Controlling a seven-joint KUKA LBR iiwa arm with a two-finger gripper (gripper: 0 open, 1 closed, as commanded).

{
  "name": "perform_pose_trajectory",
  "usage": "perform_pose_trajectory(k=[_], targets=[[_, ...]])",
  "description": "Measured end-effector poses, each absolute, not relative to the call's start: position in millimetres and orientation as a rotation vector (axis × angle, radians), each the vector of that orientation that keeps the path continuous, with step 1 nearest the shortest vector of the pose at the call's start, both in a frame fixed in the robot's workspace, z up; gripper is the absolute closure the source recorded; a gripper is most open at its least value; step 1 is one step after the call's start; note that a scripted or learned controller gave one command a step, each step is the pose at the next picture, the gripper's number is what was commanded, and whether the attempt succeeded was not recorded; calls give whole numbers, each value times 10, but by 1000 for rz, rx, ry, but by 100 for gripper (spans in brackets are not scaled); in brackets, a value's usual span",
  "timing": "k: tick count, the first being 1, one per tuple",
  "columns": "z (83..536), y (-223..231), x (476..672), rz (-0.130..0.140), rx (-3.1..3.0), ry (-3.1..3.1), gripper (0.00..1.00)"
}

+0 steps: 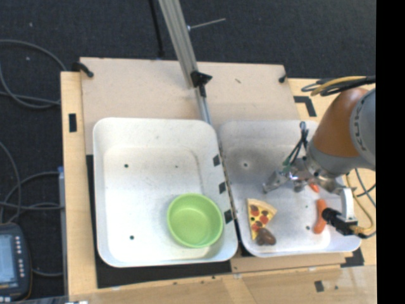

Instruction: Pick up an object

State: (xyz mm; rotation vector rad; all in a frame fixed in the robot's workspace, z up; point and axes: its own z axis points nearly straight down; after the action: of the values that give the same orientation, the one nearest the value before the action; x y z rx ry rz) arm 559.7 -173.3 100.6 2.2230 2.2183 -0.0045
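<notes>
My gripper (276,181) reaches from the right into the right bin (253,145) and hovers near its middle. A pizza slice toy (259,214) lies just below and left of the gripper, with a brown lump (266,237) at its lower end. An orange carrot-like piece (320,215) lies to the right, under the wrist. A green bowl (195,220) sits at the lower right of the left bin (126,170). Nothing shows between the fingers.
A slanted aluminium pole (183,49) rises from behind the bins at the middle. The bins stand on a beige board (139,87). Cables lie on the dark floor to the left.
</notes>
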Motion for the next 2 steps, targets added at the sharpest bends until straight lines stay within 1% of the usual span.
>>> perform_pose_trajectory(k=[1, 2], targets=[[1121, -1736, 5609, 2, 2226, 2212, 100], [1562, -1775, 5594, 6, 2225, 2211, 100]])
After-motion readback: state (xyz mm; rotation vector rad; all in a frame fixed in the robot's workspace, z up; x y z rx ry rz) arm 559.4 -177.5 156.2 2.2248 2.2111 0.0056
